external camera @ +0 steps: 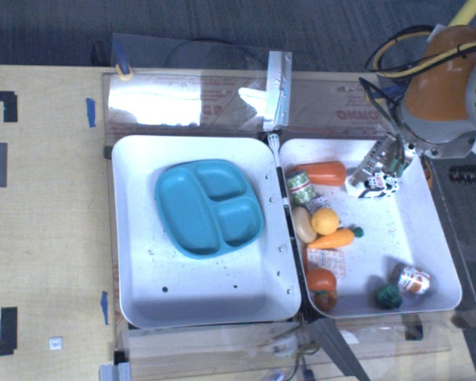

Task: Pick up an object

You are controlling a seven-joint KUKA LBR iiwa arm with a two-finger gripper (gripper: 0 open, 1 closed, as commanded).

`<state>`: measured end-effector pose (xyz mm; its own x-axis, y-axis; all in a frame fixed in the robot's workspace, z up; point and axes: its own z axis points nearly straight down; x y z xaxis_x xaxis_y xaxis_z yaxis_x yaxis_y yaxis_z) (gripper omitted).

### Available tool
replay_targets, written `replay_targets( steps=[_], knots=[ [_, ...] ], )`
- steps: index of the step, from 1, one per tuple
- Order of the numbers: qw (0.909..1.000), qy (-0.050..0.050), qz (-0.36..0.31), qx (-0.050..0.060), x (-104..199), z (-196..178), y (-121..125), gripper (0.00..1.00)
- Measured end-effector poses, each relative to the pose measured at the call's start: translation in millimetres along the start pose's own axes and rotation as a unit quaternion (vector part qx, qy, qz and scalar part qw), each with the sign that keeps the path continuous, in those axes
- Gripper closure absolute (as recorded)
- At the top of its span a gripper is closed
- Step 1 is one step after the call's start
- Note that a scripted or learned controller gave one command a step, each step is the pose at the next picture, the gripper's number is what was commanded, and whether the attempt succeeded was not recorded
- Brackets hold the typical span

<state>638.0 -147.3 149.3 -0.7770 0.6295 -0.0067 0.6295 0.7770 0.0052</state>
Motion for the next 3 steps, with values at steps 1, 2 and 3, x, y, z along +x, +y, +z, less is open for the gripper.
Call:
replay_targets(
  steps=[1, 2, 3],
  knots=[
    [0.9987, -0.002, 0.05, 0.0, -12, -83, 3, 1.0],
    [0.9987, 0.001, 0.05, 0.002, -11, -79, 3, 0.0],
    [0.9976, 0.003, -0.07, 0.002, 48, 18, 4, 0.0]
  ],
)
